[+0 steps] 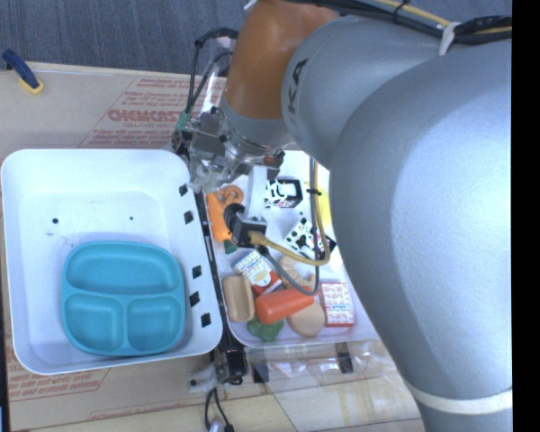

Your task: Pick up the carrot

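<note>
The carrot (285, 305), orange with a green leafy end, is seen lying flat in the right bin (364, 336), well below the pincer (218, 180) and towards the near rim. It is judged a light, stiff, smooth toy, best taken across its thick middle. Whether the pincer is open or closed cannot be told, and nothing is seen held by it.

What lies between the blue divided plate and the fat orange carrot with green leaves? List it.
Between the blue divided plate and the fat orange carrot, the camera view shows the white bins' adjoining walls and a tan bread-shaped piece.
</note>
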You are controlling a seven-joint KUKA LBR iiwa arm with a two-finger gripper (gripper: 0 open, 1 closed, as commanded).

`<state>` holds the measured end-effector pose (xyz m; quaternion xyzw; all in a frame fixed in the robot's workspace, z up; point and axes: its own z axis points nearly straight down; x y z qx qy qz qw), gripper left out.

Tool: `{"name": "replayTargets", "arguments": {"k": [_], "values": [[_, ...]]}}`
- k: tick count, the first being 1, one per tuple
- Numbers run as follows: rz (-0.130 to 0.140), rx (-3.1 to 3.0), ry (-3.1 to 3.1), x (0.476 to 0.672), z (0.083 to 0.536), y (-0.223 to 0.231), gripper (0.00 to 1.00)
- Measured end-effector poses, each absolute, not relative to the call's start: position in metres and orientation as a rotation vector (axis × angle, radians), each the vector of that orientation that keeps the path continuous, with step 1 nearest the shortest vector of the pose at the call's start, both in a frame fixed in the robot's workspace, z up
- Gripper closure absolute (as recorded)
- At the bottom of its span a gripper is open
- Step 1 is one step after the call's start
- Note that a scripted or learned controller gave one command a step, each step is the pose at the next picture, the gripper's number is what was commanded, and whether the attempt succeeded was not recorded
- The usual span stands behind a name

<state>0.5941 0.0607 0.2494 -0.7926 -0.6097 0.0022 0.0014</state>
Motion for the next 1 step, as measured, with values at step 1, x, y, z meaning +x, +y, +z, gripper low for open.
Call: {"name": "replayTargets", "arguments": {"k": [1], "values": [[0.011,-2.478,-1.924,0.5942,0.2584,0.0621,1.0]]}}
